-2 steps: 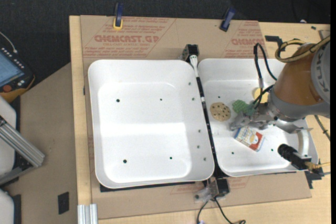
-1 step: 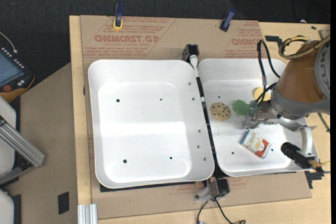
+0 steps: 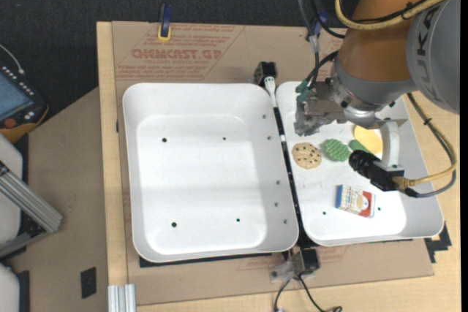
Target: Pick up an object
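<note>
A dark carpeted floor surrounds my bench, where a cardboard sheet (image 3: 183, 47) printed with red lettering lies under two shallow white bins set side by side. The left bin (image 3: 146, 106) lies well to the left of my gripper. My grey arm with its orange band (image 3: 387, 11) reaches in from the right and hangs over the far left part of the right bin (image 3: 417, 219).

The gripper (image 3: 311, 117) points down near that bin's left wall. Whether it is spread or closed I cannot tell; the metal parts blur together, and I see nothing held.

Just below the gripper lies a round chocolate-chip cookie (image 3: 306, 155). Beside the cookie, to its right, sits a small green ridged piece (image 3: 336, 150). Farther right a yellow piece (image 3: 368, 139) is partly hidden by the arm's hardware. Nearer the camera lies a small flat packet with blue and red print (image 3: 356, 200).

I judge this the approach step: nothing is lifted yet. The cookie looks the closest candidate. Next I would need to centre over it, descend, close, then raise.
</note>
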You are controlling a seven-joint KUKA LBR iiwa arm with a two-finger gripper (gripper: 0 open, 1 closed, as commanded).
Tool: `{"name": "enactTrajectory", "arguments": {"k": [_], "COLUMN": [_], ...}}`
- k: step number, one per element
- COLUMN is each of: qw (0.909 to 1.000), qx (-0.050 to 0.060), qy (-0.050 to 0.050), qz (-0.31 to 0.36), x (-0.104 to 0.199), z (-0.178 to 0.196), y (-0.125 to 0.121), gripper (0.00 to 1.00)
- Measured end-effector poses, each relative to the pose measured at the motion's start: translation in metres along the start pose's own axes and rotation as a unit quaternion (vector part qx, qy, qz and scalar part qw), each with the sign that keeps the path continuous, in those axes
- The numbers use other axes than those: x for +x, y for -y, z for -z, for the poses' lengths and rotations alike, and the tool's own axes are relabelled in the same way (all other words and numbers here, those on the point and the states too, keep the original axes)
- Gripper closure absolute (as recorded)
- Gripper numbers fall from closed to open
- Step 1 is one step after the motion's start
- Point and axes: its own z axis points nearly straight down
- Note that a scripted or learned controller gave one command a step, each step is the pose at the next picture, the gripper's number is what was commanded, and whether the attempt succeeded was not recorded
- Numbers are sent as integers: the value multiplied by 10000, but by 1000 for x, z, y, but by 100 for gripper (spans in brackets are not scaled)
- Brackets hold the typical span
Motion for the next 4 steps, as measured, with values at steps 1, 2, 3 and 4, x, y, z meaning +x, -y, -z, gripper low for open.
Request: {"name": "enactTrajectory", "arguments": {"k": [1,2,3,4], "qw": [9999,10000,9999,9998], "qx": [75,67,67,136], "qy": [26,13,23,42], "qz": [-66,-51,-91,-121], "x": [36,100,82,38], "z": [27,83,134,76], "y": [21,18,54,56], "gripper": [100,100,100,100]}}
